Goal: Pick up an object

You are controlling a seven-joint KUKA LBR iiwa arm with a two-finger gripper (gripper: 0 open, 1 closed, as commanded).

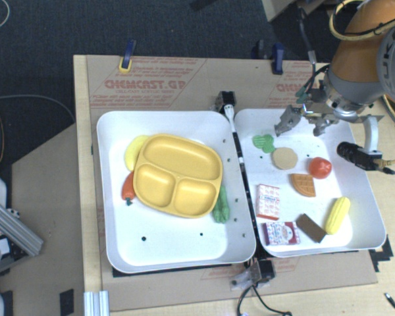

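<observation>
My gripper point(301, 128) hangs over the far end of the right bin point(372, 203), its two fingers spread open with nothing between them. Just below and left of it lie a green leafy piece point(264, 142) and a round tan biscuit point(284, 158). A red tomato point(320, 168) sits below its right finger. Nearer the front are an orange wedge point(303, 185), a yellow corn cob point(337, 214), a brown block point(311, 228) and two red-and-white packets point(268, 201) point(280, 233).
The left bin point(118, 242) holds a yellow divided tray point(178, 175), with a yellow piece point(135, 151) and a red pepper point(128, 188) at its left and a green vegetable point(221, 206) at its right. A black bracket point(226, 101) sits between the bins.
</observation>
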